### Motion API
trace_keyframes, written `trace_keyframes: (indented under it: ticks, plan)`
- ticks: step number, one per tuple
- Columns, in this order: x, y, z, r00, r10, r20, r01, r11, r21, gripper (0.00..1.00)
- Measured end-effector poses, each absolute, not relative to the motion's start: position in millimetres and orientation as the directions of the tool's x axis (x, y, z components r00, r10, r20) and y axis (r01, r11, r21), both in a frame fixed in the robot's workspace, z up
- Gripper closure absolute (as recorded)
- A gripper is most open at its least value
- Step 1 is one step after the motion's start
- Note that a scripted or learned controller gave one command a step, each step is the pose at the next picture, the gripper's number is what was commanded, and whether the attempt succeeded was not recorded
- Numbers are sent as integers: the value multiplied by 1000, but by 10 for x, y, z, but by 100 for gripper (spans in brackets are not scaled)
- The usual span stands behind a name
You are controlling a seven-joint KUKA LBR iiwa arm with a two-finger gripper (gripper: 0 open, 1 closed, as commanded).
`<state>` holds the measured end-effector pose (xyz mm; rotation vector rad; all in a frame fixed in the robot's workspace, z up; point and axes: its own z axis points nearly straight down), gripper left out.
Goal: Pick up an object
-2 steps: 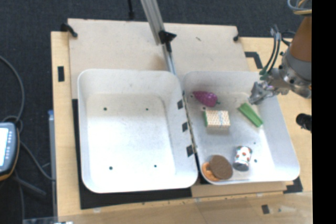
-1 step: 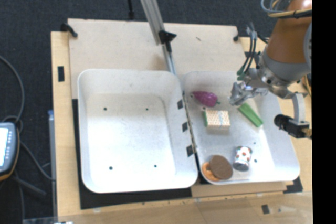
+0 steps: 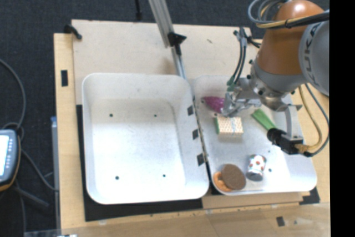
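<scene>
Tool point(image 3: 232, 104) low in right bin point(image 3: 299, 175), directly above pale sponge block point(image 3: 229, 126), beside purple object point(image 3: 213, 102); probably positioned for grasp. Open or closed: cannot tell. Sponge flat on bin floor.

I saw the arm point(image 3: 288, 44) reaching in from the right, its claw point(image 3: 232, 108) lowered into the right bin point(image 3: 299, 177). The claw sat just above a pale, waffle-textured block point(image 3: 230, 126) and right beside a purple object point(image 3: 213, 102); I couldn't tell how its fingers stood. A green piece point(image 3: 262, 117) lay to the right of the block, partly under the wrist. Near the bin's front edge rested a brown disc point(image 3: 233, 176) on something orange, with a small white-and-red object point(image 3: 256, 165) just beside it. The left bin point(image 3: 138, 136) sat alongside on the counter point(image 3: 119, 47).
</scene>
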<state>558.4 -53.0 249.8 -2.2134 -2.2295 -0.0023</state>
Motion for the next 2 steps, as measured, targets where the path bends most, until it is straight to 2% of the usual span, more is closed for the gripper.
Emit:
trace_keyframes:
  ticks: [1,2]
  plan:
    - [5452,32,2433,-7,1000,1,1000,7,0,100]
    - [5435,533,2522,-9,1000,2,1000,9,2,100]
